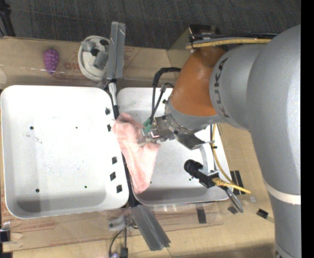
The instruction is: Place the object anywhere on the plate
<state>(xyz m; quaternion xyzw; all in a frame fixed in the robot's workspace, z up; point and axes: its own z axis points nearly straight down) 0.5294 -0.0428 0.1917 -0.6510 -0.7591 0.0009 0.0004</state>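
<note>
A pink cloth (135, 155) is bunched at the left edge of the right bin (173, 192). It trails down over the divider between the two bins. My gripper (148, 135) reaches in from the right and its tips are pressed into the cloth's upper folds, with pink fabric gathered between the fingers. A small green bit (147, 124) shows just above the tips. The arm's orange band (197, 87) and grey body cover much of the right bin.
The left bin (55, 198) is a wide white tray beside the cloth. A purple grape-like object (51, 59) and a white round holder (94, 57) sit on the bench behind the bins. A black fitting with a yellow cable (199, 172) hangs over the right bin.
</note>
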